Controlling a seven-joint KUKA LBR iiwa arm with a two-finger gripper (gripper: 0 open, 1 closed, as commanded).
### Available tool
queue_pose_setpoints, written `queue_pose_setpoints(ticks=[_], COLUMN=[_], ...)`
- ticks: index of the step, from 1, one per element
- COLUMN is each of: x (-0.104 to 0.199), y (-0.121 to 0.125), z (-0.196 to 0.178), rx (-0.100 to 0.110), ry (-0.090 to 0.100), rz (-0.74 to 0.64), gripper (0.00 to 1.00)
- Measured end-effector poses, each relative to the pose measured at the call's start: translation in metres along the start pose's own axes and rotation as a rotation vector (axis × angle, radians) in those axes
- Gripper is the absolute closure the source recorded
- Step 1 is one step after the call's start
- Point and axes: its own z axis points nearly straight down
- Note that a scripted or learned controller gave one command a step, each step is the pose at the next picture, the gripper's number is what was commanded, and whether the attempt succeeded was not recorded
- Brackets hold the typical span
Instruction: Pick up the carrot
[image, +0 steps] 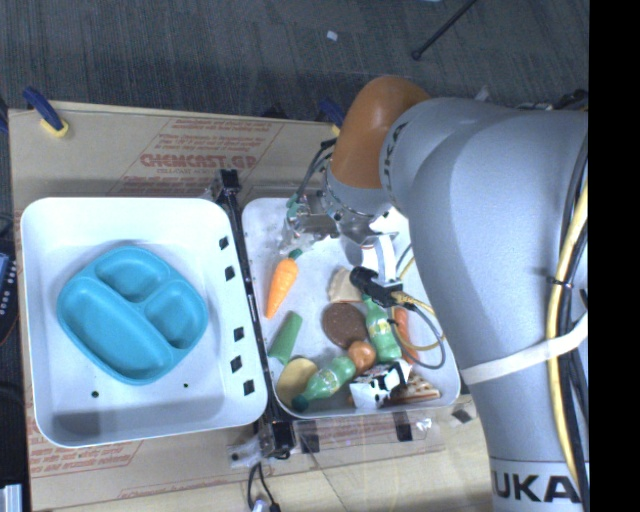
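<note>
I have the gripper (312, 222) at the far end of the right bin (258, 215); I cannot tell its state. The carrot (283, 283) lies free just nearer and slightly left, leaf end toward the gripper, tip pointing near-left.

Robot lab, KUKA arm (480, 250), clamped bench bins (40, 330)
</note>
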Motion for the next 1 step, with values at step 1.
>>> queue_pose_setpoints(ticks=[1], x=[0.0971], y=[-0.0866], z=[-0.0897], rx=[-0.002], ry=[0.004], rz=[0.31], gripper=[1.0])
